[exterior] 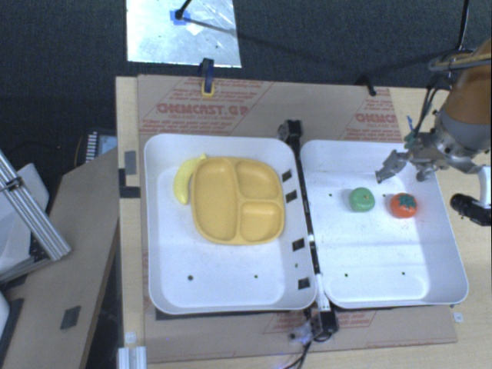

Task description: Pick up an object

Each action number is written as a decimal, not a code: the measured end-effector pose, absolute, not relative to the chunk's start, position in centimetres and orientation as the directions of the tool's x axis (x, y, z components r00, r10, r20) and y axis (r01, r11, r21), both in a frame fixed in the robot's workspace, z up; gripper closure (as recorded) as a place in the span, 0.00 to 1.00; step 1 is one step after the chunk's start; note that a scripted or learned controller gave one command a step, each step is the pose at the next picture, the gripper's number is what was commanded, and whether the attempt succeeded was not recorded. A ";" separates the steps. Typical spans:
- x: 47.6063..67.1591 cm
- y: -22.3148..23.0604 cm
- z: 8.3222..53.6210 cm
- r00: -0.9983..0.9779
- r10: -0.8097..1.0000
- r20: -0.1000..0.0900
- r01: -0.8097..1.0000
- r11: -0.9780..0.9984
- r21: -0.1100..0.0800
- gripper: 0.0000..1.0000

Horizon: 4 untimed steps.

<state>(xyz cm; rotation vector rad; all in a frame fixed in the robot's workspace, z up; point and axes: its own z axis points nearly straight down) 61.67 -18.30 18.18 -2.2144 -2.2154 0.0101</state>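
Note:
In the right bin [369, 283] lie a small green round object [362, 199] and, just to its right, a red tomato-like object [403, 204] with a green top. My gripper [403, 172] hangs at the bin's far right part, a little behind and above these two. It is open; its grey fingers are spread apart and nothing sits between them. In the left bin [223, 294] a yellow divided plate [234, 200] lies with a yellow banana [182, 180] tucked against its left edge.
A black divider with clips [301, 206] runs between the two bins. The arm's grey body with its orange band [469, 102] stands over the bench's right edge. Cardboard [231, 106] lies under the bins, and a foil sheet [183, 21] lies on the floor behind.

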 end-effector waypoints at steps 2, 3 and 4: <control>62.3 -18.5 12.8 -0.002 1.000 0.000 1.000 0.002 -0.003 0.00; 62.3 -18.5 8.3 -0.002 1.000 0.000 1.000 0.002 0.000 0.00; 62.5 -18.5 9.6 -0.003 1.000 -0.002 1.000 0.003 0.006 1.00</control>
